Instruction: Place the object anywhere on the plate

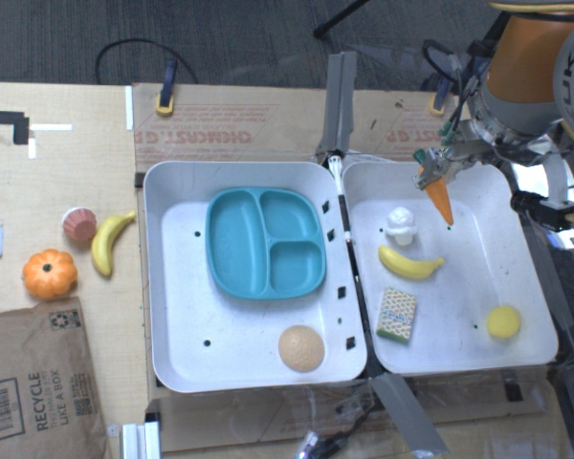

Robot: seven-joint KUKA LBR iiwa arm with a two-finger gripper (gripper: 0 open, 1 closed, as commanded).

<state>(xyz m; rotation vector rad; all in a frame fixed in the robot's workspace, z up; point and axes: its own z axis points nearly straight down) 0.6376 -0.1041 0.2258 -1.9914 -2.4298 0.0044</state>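
From where I stand, the arm (536, 46) comes in from the right and hangs over the far edge of the right bin (540, 342), its gripper (435, 172) closed on the thick end of an orange carrot (442, 199) that points down and toward me, its tip lifted clear of the bin floor. The plate (266, 242), a teal one with three compartments, lies in the left bin (172, 352) toward its middle, and nothing sits on it. Just in front of the plate, near the left bin's front wall, rests a tan round ball (301, 347). In the right bin, below the carrot, stands a small white object (400, 224) whose shape I can't make out, and just in front of it lies a yellow banana (410, 263). Nearer the front sit a small patterned packet (397, 315) and, well to its right, a yellow lemon-like fruit (503, 322). Out on the bench to the left of the bins there is a second banana (108, 243) beside a pinkish cupcake-like thing (78, 226), with a small orange pumpkin (50, 273) just in front of them, and a cardboard box (29, 390) marked with a recycling sign at the near left corner.
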